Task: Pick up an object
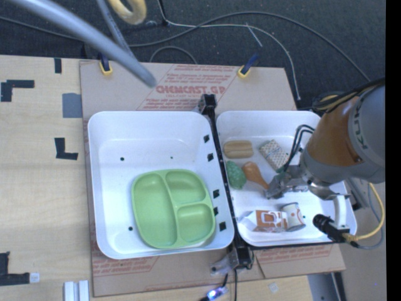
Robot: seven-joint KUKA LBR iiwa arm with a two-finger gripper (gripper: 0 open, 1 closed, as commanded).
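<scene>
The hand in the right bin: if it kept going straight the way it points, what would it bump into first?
Probably the orange carrot-like toy. The hand points left and down into the right bin, and that toy lies just beyond its tip, with the green toy behind it. Depth is hard to judge.

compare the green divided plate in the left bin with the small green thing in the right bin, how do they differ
The green divided plate is pale green, smooth and flat, with three compartments; the small green thing is darker, lumpy and rounded. The plate is far larger, filling much of the left bin, while the small one sits by the right bin's left wall among other items. Both are green and lie apart from the gripper.
</scene>
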